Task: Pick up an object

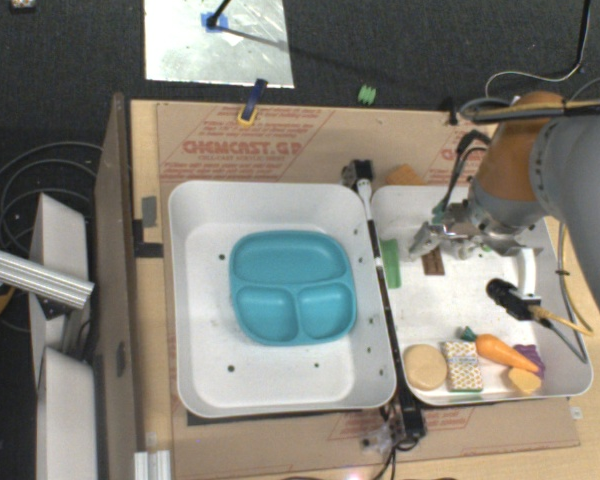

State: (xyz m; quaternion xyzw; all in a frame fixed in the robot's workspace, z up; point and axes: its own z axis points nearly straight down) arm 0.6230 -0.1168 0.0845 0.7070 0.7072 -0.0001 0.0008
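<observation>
Cardboard sheeting covers the bench at frame centre, with dark carpet around it. Left white plastic bin holds a teal divided plate. Right white plastic bin has bare floor through its middle; along its lower edge lie a round tan biscuit, a patterned rectangular packet and an orange carrot. Grey arm reaches in from the upper right, its metal gripper low over a small brown block; whether the fingers grip it cannot be told.
</observation>
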